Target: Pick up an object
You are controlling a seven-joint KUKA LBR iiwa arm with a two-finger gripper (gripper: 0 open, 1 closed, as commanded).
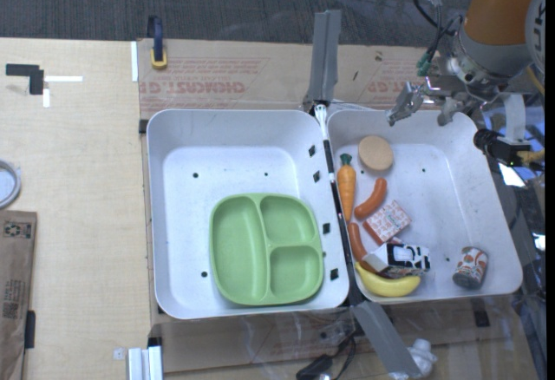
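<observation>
- Gripper (427,102): fingers spread wide, holding nothing, above the right bin's (486,196) far rim.
- Step: approach; nothing picked.
- Next: you descend onto the nearest item, the round tan disc (376,153).

Right bin (451,163) holds all loose objects, clustered along its left wall.
Carrot (346,187): orange, green top pointing to far side, lying along left wall.
Tan disc (376,153): flat, just right of carrot top.
Two sausages: one (371,197) slanted beside carrot, other (355,240) nearer.
Red-white packet (387,221): between them.
Banana (388,283): near-left corner, curved, touching black-white toy (407,256).
Can (470,267): tilted, apart, near-right corner.
</observation>
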